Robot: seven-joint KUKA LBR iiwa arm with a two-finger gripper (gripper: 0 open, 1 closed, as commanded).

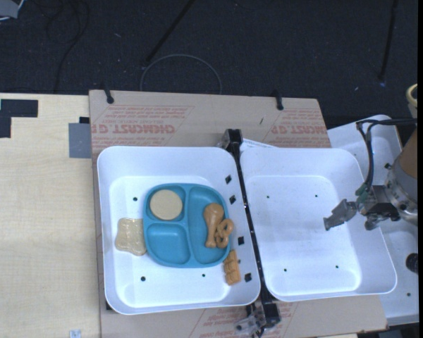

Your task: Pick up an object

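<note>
A blue divided plate (170,245) lies in the left bin (120,167). It holds a round tan biscuit (165,204) and a brown pretzel-like piece (218,225). A pale toast-shaped piece (130,236) rests on the bin floor just left of the plate. A small tan piece (231,267) lies at the plate's lower right corner. My gripper (355,219) hangs over the right side of the right bin (296,287), far from all these objects. It is open with nothing between its fingers.
A black divider (241,210) runs between the two bins. Both bins sit on a cardboard sheet (197,118). A wooden bench top (35,224) extends to the left. Cables loop near the arm at the right edge.
</note>
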